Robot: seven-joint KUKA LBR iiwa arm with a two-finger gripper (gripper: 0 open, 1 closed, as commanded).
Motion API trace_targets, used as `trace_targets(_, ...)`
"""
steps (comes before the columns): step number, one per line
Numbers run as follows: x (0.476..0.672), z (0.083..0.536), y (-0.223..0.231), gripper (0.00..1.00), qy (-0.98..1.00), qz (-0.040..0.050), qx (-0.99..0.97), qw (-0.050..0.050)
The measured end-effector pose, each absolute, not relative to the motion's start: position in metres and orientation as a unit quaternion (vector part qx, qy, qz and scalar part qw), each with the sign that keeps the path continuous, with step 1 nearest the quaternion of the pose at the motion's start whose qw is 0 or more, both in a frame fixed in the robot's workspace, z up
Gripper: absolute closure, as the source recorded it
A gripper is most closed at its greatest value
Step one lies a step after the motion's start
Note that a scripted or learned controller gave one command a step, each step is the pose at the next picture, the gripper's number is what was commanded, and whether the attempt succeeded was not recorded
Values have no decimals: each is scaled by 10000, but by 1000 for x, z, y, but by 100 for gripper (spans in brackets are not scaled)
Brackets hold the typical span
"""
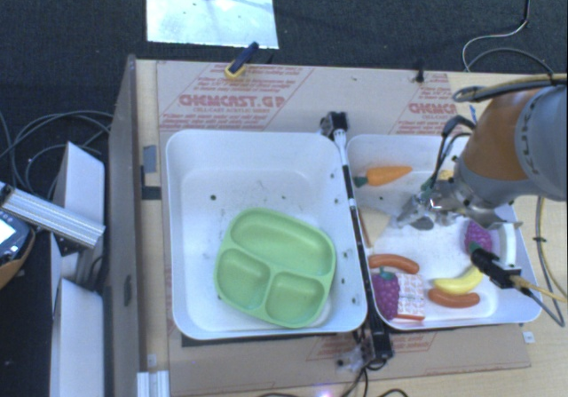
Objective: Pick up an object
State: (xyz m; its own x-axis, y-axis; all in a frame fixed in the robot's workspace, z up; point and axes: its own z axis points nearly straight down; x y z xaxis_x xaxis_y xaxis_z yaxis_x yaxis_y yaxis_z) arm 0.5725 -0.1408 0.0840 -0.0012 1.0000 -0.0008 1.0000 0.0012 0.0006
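Hovering gripper point(424, 209) being lowered into right bin point(390, 151) near its middle; jaw state cannot be told. Carrot point(388, 176) lying near far-left corner, banana point(459, 280) near front edge. Likely risk: empty closure being made between objects.

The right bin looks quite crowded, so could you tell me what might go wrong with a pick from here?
The gripper sits low in the right bin, between the carrot and the purple toy, with nothing seen between its fingers; it may well close on air. The banana, the two sausages and the grapes lie packed near the front rim, so a descent there could nudge neighbours or grab two.
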Motion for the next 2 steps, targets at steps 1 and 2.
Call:
trace_targets(1, 599, 85, -159, 0, 7084, 6, 7058, 15)
trace_targets(2, 600, 96, -159, 100, 7091, 14, 7051, 22)
